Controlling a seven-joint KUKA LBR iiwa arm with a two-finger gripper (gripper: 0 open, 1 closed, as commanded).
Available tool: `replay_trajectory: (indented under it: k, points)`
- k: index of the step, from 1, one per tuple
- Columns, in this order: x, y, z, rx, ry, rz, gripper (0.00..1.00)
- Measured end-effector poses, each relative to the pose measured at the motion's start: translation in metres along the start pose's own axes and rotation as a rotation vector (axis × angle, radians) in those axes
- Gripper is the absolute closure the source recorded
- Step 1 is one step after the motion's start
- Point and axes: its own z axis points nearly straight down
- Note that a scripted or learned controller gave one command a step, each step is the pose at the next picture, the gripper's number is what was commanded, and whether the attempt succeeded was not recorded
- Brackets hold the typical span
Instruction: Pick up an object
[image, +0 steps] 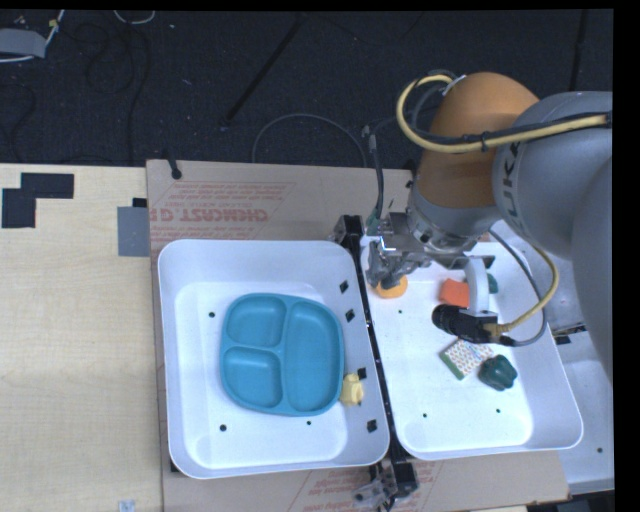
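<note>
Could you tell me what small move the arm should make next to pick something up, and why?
Probably a short descent followed by closing. The gripper hangs at the far left corner of the right bin, directly over the small orange object, which pokes out just beneath it. Nothing shows as held yet, and the other items in that bin lie further right, so this one is the nearest target.
</note>
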Motion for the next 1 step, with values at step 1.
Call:
replay_trajectory:
  k: [1]
  points:
    - [0.0519,-0.0089,0.0138,0.0,0.0,-0.001,1.0]
